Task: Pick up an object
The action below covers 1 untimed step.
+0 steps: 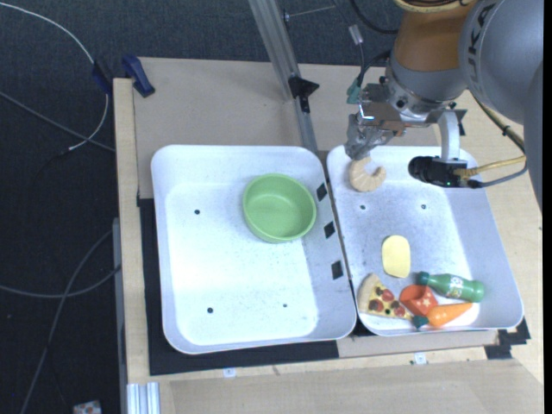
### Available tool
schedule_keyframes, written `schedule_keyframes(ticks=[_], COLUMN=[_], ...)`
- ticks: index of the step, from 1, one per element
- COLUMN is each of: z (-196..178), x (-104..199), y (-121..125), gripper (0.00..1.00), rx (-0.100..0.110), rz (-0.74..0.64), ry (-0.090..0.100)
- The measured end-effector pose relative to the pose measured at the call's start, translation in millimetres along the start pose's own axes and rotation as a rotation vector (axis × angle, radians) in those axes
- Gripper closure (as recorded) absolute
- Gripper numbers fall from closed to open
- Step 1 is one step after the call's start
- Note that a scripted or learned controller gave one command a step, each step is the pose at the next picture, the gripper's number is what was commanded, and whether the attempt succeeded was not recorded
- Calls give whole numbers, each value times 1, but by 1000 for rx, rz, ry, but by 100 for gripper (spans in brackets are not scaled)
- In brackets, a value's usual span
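Observation:
My gripper (360,147) hangs over the far left corner of the right bin (483,231). Just below its tip lies a tan croissant-shaped piece (367,178); I cannot tell whether the two touch. Nearer the front of the same bin lies a yellow oval piece (396,255). At the bin's front edge sit a pizza slice (381,298), a red vegetable (417,300), a green bottle (452,286) and an orange carrot (448,314), packed close together. A green bowl (278,207) stands upright in the left bin (198,266).
A black part with a yellow cable (436,170) juts from the arm over the right bin's far edge. A metal post (280,50) slants up behind the bins. Black clips (329,229) line the seam between the bins.

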<state>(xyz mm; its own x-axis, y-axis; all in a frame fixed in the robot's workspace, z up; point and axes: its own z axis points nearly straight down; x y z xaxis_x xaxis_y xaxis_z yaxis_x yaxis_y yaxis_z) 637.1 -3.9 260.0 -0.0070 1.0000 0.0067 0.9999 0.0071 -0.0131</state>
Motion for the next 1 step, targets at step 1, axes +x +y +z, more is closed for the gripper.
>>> schedule_keyframes(ticks=[1], z=[13], x=[59], y=[-3], gripper=[100], rx=[3], rz=[1], ry=[-2])
